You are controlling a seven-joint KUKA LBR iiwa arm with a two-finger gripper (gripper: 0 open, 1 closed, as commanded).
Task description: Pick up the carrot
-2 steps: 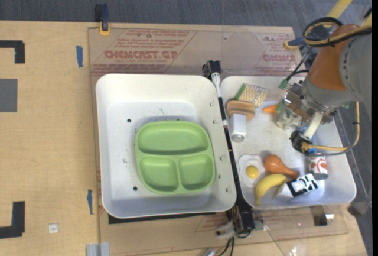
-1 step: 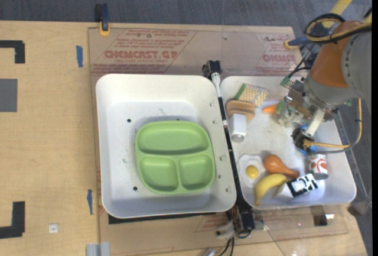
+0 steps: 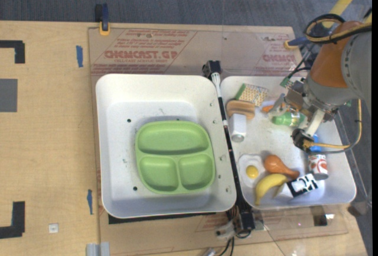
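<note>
Over the right bin (image 3: 345, 181), the gripper (image 3: 293, 108) is hovering near its upper edge; whether it is gripping anything cannot be told. Carrot (image 3: 269, 108) is lying just beside it, orange tip poking out left, beside a green bottle (image 3: 284, 119).

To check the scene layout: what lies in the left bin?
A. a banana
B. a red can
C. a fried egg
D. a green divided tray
D: the green divided tray sits in the left bin, while the banana, fried egg and red can lie in the right bin.
</note>
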